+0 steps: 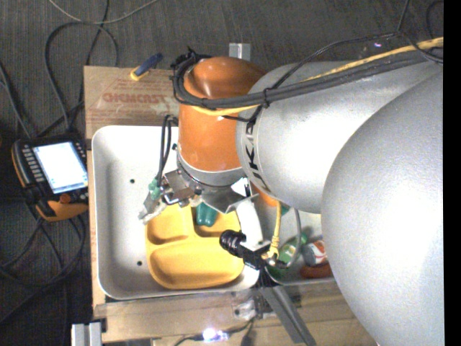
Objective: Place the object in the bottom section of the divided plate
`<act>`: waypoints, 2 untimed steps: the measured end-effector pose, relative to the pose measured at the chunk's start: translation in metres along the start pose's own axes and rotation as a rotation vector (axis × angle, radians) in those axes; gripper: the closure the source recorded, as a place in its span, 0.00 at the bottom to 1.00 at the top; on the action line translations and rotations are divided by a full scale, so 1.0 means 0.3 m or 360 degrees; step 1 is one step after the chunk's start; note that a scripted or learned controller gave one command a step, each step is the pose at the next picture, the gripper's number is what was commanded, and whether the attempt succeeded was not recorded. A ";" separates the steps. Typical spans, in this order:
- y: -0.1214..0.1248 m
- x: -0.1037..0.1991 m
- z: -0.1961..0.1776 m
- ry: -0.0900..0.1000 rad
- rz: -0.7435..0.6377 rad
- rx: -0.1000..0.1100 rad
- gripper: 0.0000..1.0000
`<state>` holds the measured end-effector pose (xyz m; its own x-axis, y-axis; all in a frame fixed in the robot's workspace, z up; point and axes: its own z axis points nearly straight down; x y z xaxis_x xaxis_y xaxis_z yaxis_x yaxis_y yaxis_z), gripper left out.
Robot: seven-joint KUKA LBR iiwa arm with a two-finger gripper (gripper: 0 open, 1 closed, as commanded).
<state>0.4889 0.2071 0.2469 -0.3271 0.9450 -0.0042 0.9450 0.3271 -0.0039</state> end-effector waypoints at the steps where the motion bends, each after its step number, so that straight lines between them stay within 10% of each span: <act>1: -0.045 -0.064 0.261 0.0003 0.0057 0.0004 0.00; 2: 0.010 0.063 0.017 0.0000 0.0362 0.0000 0.00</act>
<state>0.4855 0.2257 0.2417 -0.1058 0.9944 -0.0050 0.9944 0.1058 -0.0026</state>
